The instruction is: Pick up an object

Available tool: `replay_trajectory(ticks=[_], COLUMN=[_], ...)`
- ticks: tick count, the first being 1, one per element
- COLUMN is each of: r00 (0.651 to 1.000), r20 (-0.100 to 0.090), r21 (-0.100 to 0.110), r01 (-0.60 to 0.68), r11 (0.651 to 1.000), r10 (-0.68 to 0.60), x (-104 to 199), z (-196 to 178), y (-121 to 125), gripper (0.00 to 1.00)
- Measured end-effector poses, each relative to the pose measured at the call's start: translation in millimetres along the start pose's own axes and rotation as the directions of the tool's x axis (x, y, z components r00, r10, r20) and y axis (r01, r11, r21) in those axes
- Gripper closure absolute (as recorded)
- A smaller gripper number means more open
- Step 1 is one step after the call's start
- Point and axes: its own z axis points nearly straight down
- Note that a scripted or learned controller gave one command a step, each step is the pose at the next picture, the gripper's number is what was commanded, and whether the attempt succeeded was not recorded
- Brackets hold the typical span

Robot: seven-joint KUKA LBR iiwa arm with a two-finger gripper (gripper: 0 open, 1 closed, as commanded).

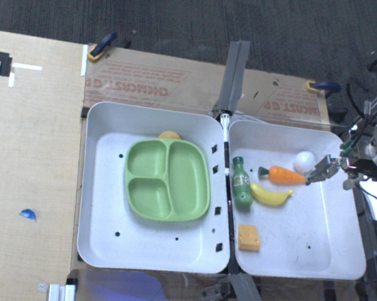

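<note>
Right bin: held five loose items, all candidates for the pick. A carrot lay along the upper part, its leafy end pointing left; a white ball sat just above its tip, touching or nearly so. A banana lay just below the carrot. A green bottle lay beside the dividing wall, cap toward the far side. A yellow sponge block sat apart, nearer the front.

Left bin: held a green divided plate, lying flat in the middle. A small yellowish thing peeked out behind its far rim, mostly hidden, kind unclear.

Tool: reached in from the right, low over the right bin, its tip close to the carrot's thick end and the ball, probably lined up for one of those two. Nothing was seen between the fingers; whether they were spread or pressed together could not be told at this size and angle.

Table: carried both bins. The arm's upper part was cut off at the frame edge.
</note>
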Motion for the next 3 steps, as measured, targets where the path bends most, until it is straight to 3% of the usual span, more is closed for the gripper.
replay_trajectory(ticks=[1,2,3], r00=[0.966,0.958,0.966], r20=[0.002,0.001,0.003], r21=[-0.003,-0.002,-0.005], r01=[0.259,0.288,0.257], r11=[0.966,0.958,0.966], r10=[-0.259,-0.288,-0.257], x=[26,3,-2], z=[-56,78,170], y=[15,49,89], gripper=[0.0,0.0,0.0])
